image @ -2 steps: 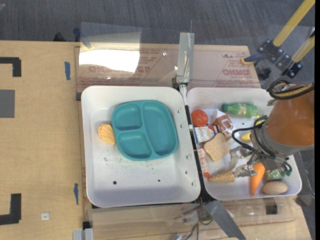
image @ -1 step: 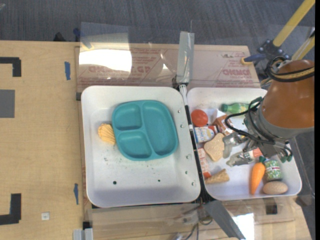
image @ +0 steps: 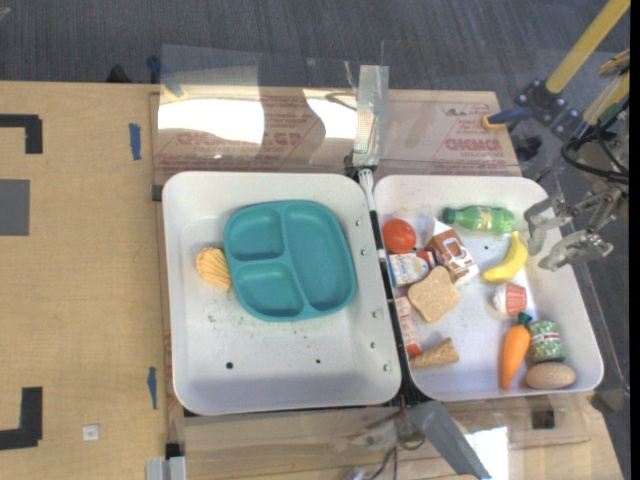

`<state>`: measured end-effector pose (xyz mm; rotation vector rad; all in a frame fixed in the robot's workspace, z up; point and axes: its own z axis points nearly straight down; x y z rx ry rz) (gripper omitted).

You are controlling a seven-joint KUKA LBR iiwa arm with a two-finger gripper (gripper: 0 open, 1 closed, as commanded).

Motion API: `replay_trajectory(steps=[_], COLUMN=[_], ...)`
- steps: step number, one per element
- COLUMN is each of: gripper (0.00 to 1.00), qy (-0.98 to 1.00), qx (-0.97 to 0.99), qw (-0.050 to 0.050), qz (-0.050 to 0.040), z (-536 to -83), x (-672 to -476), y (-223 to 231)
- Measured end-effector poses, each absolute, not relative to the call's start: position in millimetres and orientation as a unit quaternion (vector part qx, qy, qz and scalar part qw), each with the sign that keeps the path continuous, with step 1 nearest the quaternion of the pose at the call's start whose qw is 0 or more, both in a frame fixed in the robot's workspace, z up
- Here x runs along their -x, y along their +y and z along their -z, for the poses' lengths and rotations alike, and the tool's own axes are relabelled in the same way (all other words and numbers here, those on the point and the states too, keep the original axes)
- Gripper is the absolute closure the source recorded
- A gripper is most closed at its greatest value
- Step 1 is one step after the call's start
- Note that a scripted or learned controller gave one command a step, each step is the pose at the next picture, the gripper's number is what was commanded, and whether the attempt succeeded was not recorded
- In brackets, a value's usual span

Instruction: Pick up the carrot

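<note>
Readable text: red printed lettering on the clear plastic sheet (image: 300,128) standing behind the two bins. One block of red print sits at the sheet's left part, another at its right part; the letters are too small and washed out by glare to spell with certainty.

Labels: the green can (image: 545,340) carries a label with a white patch, print illegible. The brown and white carton (image: 455,254) and the small packet (image: 409,267) beside it bear markings, also illegible.

Numbers, signs: none readable.
</note>
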<state>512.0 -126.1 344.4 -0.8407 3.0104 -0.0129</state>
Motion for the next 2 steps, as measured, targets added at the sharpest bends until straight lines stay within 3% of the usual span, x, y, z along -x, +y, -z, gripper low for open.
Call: replay_trajectory(steps=[1,2], gripper=[1.00,1.00], qy=[0.939,0.896], qx=[0.345,0.445], qw=[0.003,0.000], qz=[0.0020,-0.0015], z=[-323,-240], x=[-512.4,-499.0], y=[-226,-222])
